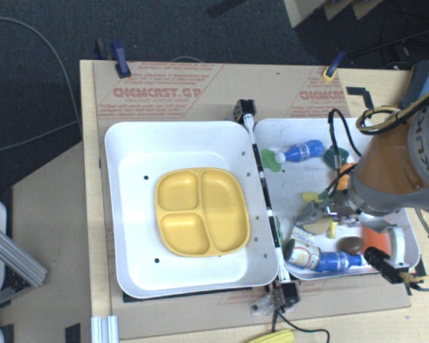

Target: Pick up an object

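- My claw [319,211] is low in the right bin [286,131], among the clutter — whether it is open or closed I cannot tell.
- Nothing lifted: blue bottle [302,151] at the far wall, another [336,262] near; yellow tray [201,211] in the left bin [129,191].

Blue bottle [302,151] lying flat, right bin top; second blue bottle [334,262] flat near front edge.
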Robot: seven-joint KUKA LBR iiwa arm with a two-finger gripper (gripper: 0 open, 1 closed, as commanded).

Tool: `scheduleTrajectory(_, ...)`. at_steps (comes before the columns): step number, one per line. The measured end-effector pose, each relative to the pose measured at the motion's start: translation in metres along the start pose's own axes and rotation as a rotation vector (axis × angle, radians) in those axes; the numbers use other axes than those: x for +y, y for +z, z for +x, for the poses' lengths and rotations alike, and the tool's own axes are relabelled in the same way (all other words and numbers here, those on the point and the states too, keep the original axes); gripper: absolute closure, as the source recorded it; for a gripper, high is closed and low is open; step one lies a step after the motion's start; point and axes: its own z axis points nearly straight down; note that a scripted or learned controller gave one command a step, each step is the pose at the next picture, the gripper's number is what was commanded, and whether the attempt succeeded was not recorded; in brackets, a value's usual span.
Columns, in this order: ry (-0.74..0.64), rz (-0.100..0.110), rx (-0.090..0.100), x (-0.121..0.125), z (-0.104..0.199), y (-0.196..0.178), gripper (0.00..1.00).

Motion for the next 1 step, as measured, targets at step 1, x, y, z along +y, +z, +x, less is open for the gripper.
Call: scheduleTrajectory(1, 0.000, -0.002, 0.000, 0.0005, 0.0006, -0.0097, 1.00)
